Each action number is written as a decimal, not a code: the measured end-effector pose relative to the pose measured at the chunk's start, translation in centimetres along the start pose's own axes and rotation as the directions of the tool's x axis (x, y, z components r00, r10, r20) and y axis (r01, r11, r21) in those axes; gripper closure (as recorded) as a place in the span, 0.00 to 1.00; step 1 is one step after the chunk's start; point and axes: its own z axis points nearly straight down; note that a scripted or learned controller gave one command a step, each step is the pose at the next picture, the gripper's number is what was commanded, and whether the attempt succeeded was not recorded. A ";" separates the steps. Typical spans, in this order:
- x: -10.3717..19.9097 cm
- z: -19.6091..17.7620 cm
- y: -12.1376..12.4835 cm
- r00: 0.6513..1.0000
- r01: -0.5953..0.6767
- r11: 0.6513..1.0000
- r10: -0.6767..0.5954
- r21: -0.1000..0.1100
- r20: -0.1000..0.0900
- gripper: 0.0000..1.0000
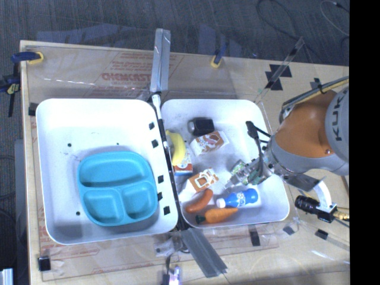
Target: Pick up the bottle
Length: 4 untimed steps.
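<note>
White bins point(89, 114) look smooth, matt plastic. Blue tray point(116, 189): matt plastic. Bottle point(240, 198): glossy white plastic, blue label. My wrist band point(303, 132): smooth orange, slight sheen. Bench point(89, 70): pale wood under clear film.

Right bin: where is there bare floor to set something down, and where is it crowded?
Bare floor lies along the right bin's far wall, beside the black object. The near half is crowded: banana, sausage, carrot, bottle, with the gripper above them. The left bin has open floor around the blue tray.
</note>
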 end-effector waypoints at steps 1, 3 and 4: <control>0.0 0.0 0.0 1.000 0.000 1.000 0.000 0.000 0.000 0.00; 0.0 -3.5 -0.1 0.998 0.062 0.998 -0.062 0.000 -0.001 0.00; 0.3 5.8 0.0 0.999 -0.032 0.999 0.032 0.003 -0.004 0.00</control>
